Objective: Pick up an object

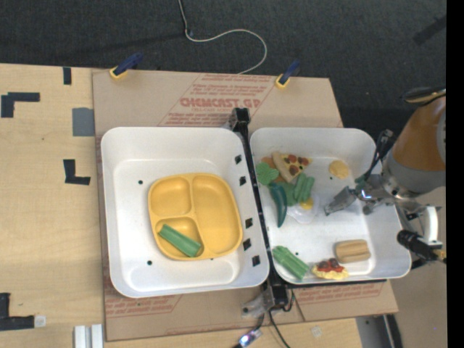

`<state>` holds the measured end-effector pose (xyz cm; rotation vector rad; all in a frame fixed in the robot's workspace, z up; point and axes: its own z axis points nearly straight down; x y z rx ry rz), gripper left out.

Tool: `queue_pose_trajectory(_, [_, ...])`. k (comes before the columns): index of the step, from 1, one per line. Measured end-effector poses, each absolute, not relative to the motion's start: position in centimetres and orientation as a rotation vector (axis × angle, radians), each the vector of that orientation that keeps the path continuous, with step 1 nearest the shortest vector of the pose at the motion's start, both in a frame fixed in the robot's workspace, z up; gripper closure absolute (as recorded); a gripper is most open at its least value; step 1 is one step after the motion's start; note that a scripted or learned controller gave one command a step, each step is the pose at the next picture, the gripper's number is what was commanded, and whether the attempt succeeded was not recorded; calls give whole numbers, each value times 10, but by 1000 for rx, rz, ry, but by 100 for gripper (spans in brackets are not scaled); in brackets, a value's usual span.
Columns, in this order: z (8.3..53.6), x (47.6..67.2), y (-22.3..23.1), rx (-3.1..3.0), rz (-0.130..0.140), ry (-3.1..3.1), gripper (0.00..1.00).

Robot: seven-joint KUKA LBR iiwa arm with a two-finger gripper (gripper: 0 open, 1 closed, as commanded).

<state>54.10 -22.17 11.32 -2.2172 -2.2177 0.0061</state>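
White bins, yellow tray, and the gripper parked low in the right bin.

Its dark fingers point left over bare bin floor with nothing between them; they look close together, but I honestly can't tell whether they're open or shut from this angle. The toy food is scattered around it: a pizza slice and a yellow piece toward the back, a dark green pepper and a lighter green piece just left of the fingers, a bread roll near the front, plus a green chunk and a red-and-yellow bit along the front wall. Over in the left bin, a divided yellow plate has one green piece lying in its front compartment.
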Motion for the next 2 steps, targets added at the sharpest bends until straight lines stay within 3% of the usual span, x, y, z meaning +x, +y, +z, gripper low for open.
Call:
queue_pose_trajectory(1, [83, 541, -221, -2219, 3, -2223, 0])
queue_pose_trajectory(2, [96, 542, -221, -2224, 1, -2226, 100])
